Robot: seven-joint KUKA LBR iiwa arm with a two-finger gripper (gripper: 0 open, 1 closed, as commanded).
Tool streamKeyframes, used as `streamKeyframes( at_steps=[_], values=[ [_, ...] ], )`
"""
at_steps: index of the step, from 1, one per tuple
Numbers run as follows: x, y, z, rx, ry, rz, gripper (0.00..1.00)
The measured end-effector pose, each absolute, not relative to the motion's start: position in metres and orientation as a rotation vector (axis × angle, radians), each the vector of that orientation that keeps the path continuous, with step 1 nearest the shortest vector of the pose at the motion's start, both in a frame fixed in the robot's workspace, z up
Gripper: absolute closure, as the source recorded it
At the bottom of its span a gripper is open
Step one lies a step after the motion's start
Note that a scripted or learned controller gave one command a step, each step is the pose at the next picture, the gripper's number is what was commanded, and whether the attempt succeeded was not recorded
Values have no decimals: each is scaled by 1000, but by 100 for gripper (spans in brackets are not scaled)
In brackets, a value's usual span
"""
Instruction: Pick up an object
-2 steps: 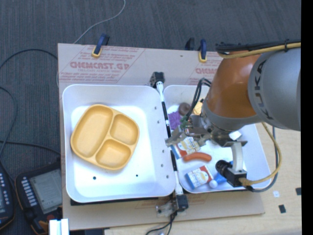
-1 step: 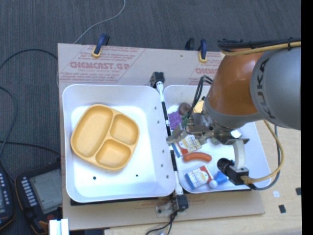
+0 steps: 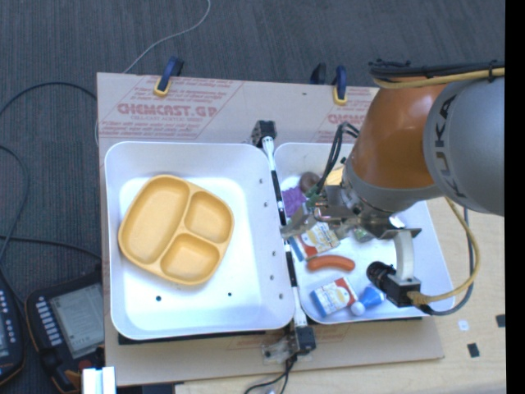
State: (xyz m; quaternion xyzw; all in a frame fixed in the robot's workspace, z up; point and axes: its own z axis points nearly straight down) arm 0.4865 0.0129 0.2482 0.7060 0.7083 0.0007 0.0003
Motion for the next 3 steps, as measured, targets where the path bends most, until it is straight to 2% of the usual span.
streamKeyframes(
  at_steps=[1, 2, 3],
  values=[
    [487, 14, 258, 2216, 2227, 3, 100],
    [540, 60, 213, 2221, 2223, -3, 100],
    [483, 51, 203, 2222, 2223, -3, 100]
  ],
)
